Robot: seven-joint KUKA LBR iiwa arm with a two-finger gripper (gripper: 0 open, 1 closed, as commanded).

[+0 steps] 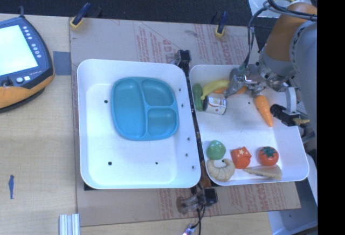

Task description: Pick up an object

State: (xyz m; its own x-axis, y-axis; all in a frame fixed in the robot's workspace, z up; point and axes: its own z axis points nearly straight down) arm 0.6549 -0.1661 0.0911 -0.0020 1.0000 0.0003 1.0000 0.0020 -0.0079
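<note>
My gripper (236, 84) reaches into the back of the right bin (294, 145), right at the end of a yellow banana (214, 86). Beside it lie a small green cucumber (198, 94) and a tipped white-and-red can (216, 104). An orange carrot (263, 110) lies just right of the gripper. Along the bin's front sit a green apple (216, 149), a red strawberry-like piece (241, 157), a tomato (268, 156), a pale bagel (221, 170) and a bread slice (263, 172). Nothing shows as held.
The left bin (89, 137) holds a blue divided plate (145, 108). A tablet pendant (21, 61) lies at the far left of the bench. Clamps (220, 23) sit on the board's back edge, and the arm's grey body (294, 50) looms over the right bin's back right corner.
</note>
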